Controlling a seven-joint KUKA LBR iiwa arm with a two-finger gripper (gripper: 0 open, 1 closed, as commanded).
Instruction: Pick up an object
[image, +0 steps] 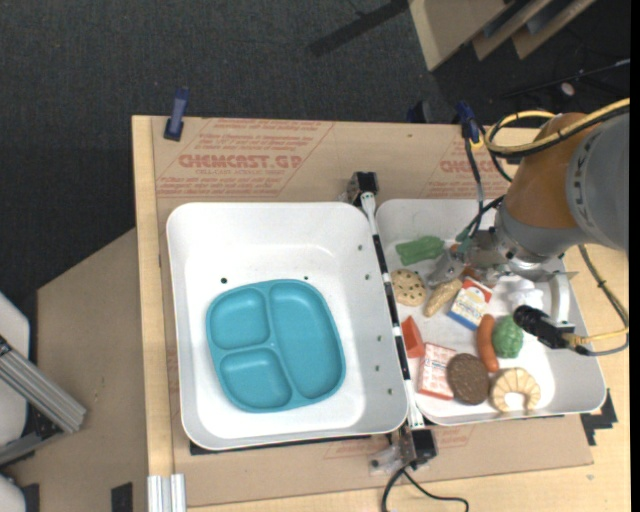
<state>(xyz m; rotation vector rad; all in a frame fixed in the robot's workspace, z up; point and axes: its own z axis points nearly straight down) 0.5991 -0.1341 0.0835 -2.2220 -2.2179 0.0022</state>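
The right bin (590, 385) holds several toy foods: a green piece (420, 248), a chocolate-chip cookie (407, 287), a tan bread-like piece (440, 298), a small white, blue and red box (468, 306), an orange sausage (486, 340), a green broccoli (508, 338), a red packet (435, 370), a brown patty (467, 378) and a croissant (515, 390). My gripper (452, 266) reaches in from the right and sits low over the bin's upper middle, just right of the green piece and above the tan piece. I see nothing clearly held in it.
The left bin (200, 240) holds a teal divided plate (275, 343). A black divider rail (388, 300) runs between the bins. The grey arm with its orange band (545, 180) and cables covers the right bin's upper right corner.
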